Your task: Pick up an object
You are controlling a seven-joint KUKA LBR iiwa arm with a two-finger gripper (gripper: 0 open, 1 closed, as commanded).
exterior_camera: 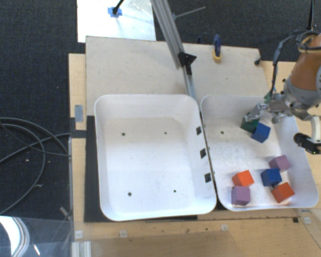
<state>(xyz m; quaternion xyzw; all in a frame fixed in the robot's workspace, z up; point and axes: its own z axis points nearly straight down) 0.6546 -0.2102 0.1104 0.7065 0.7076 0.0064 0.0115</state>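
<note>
Dark carpet floor [32, 63], black cables [21, 143] at left, wooden bench [144, 63].

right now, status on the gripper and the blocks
Gripper low in right bin, fingers unclear. Green block and blue block touching beneath it. Five more blocks clustered at near end.

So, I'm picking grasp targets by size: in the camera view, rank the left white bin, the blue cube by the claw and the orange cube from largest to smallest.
1. Left white plastic bin.
2. and 3. Blue cube near the claw and orange cube look about alike; I won't rank them.
</note>
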